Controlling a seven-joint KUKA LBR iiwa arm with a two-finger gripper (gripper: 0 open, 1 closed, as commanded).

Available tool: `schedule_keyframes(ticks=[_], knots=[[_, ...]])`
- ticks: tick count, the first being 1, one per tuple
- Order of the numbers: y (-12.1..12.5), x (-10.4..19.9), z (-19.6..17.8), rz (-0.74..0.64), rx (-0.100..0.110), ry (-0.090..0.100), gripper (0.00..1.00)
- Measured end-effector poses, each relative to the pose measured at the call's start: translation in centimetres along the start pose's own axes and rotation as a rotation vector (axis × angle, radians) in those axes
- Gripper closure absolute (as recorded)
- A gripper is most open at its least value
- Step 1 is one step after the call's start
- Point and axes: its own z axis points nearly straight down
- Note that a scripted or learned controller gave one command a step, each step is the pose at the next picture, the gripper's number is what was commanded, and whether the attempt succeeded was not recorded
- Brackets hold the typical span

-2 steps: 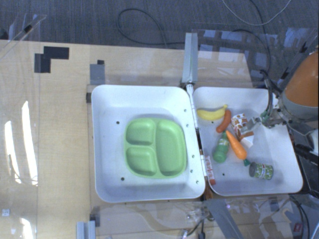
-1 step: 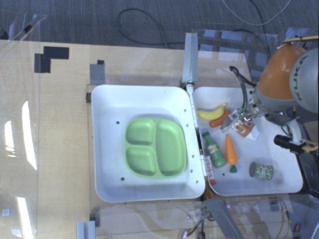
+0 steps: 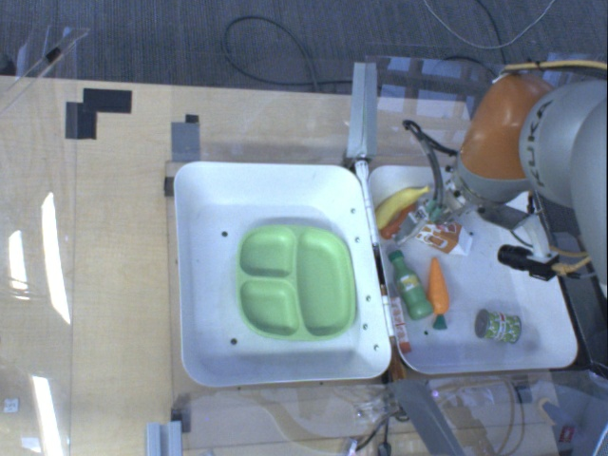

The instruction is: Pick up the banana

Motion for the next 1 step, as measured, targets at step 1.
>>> schedule_keyframes(ticks=[1], knots=[[0.34, -0.17, -1.49, -0.001, -0.01, -0.006, 1.0]])
